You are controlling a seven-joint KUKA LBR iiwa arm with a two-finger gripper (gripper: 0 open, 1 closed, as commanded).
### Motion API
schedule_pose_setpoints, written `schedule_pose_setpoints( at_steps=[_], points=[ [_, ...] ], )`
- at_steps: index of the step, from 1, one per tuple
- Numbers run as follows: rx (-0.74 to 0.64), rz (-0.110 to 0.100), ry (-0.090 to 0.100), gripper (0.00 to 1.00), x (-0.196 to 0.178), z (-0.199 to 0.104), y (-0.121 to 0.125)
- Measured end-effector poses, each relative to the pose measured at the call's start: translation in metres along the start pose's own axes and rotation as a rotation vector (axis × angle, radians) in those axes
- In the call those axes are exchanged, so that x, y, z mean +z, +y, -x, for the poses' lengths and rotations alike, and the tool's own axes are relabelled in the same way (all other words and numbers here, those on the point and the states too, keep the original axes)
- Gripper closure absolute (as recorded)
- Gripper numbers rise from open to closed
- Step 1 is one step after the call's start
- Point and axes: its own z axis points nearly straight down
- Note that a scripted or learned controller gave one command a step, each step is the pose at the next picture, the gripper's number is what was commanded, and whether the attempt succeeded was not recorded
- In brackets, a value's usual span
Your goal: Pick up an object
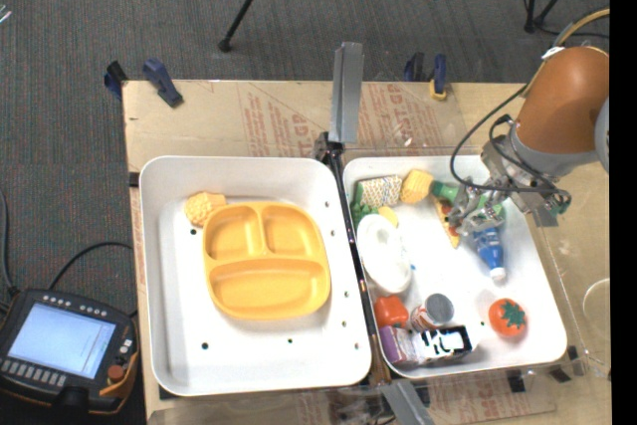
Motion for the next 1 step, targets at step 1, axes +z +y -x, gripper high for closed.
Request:
schedule_pose_setpoints(
  at_steps=[1],
  points=[
    [0.001, 0.001, 0.001, 0.0, 0.0007, -0.0003, 0.0002]
  ],
)
